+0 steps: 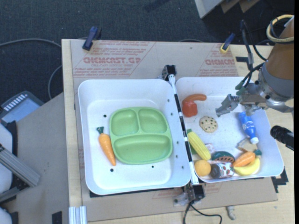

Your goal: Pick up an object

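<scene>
Toy food lay crowded in the right bin (275, 139), most of it heaped along the near edge. A corn cob (199, 145) lay slantwise by the divider, an orange (202, 167) just below it, then a dark can-like piece (219, 170), a watermelon slice (223, 157), a small carrot (245, 159) and a banana (246, 168) pressed close together. Farther back, a sausage (194, 98) curved above a red tomato-like piece (189, 108), the two touching or nearly so. A chocolate-chip cookie (208, 124) sat alone on bare white floor, near the middle. A blue bottle (247, 127) with a white cap lay on its side toward the right wall.

The gripper (225, 107) hung over the back half of that bin, above and to the right of the cookie, between the tomato-like piece and the bottle. Its grey fingers looked spread apart, with nothing between them. Cables looped down from the arm (280, 69) behind it.

In the left bin (88, 125) a green divided plate (140, 135) with three compartments filled the centre, and a larger carrot (107, 147) with a green top lay just beside its left rim.

Everything looked like smooth moulded plastic, glossy and rounded; the bins were thin, shallow white trays with curved corners, resting on a board (140, 59) printed in red lettering.
</scene>
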Robot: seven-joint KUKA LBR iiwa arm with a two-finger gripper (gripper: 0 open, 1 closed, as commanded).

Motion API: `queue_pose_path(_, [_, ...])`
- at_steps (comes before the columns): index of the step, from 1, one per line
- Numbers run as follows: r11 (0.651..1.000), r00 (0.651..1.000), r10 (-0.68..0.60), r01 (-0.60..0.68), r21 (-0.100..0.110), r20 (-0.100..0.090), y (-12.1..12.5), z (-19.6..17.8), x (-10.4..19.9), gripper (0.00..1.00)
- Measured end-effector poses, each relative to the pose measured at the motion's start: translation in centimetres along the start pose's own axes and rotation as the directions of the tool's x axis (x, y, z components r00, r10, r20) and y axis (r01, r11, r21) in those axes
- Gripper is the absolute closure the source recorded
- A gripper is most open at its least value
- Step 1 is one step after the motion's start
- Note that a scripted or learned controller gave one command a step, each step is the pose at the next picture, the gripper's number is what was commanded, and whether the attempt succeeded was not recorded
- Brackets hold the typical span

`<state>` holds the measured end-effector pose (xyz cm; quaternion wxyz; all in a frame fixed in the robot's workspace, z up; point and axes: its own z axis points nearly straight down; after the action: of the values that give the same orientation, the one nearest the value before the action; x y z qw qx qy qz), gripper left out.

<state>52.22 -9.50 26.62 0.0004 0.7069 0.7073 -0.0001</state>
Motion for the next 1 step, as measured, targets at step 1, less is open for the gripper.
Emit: queue_pose_path(1, [1.0,1.0,0.001,-0.001,0.002,-0.001,3.93,8.59,-0.79,0.0])
